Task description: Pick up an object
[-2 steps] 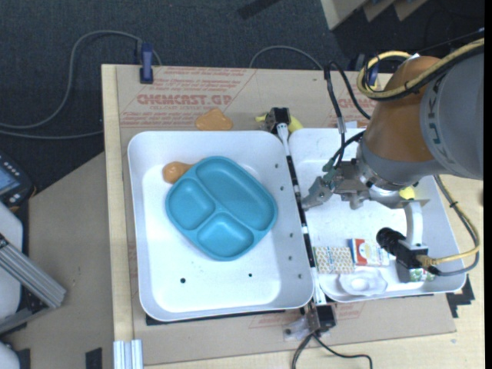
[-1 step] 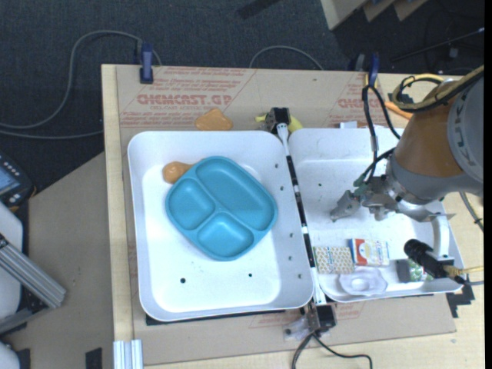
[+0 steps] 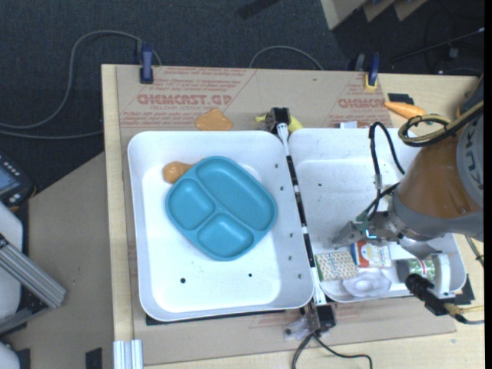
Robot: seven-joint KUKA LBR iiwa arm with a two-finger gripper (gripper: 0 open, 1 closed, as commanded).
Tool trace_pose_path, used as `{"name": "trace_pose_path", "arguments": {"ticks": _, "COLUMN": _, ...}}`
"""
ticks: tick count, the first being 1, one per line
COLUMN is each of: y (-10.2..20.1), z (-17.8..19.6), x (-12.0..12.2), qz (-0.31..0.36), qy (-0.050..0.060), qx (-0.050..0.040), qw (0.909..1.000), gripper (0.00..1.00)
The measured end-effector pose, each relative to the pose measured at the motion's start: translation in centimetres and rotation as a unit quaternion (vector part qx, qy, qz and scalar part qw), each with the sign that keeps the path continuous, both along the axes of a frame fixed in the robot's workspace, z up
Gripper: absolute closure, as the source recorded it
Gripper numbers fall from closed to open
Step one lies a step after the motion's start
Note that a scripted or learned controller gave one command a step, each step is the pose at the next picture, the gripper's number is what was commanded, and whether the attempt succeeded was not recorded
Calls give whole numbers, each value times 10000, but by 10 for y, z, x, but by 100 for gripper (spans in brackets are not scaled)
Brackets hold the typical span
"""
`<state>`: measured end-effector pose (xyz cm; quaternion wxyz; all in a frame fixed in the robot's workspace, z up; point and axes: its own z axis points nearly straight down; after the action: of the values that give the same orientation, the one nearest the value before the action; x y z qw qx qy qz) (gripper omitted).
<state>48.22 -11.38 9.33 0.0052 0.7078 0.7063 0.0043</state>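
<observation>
The arm (image 3: pixel 442 187) reached in from the right, its orange band broad and tilted, the grey wrist below it angled down and to the left. A black cable looped over the band. The tool (image 3: pixel 367 241) hung low at the wrist's end, pointing downward; whether it was parted or closed could not be told.

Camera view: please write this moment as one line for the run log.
arm: over right bin | gripper: low, above clutter | grasp: cannot tell | blue tray: in left bin
</observation>
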Motion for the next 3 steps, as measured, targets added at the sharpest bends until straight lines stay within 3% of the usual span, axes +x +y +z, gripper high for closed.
{"name": "trace_pose_path", "arguments": {"ticks": 1, "y": -3, "z": 12, "x": 2, "qz": 0, "qy": -31, "qx": -52, "qw": 10000, "gripper": 100}}
{"name": "trace_pose_path", "arguments": {"ticks": 3, "y": -2, "z": 31, "x": 2, "qz": -1, "qy": -41, "qx": -59, "qw": 10000, "gripper": 100}}
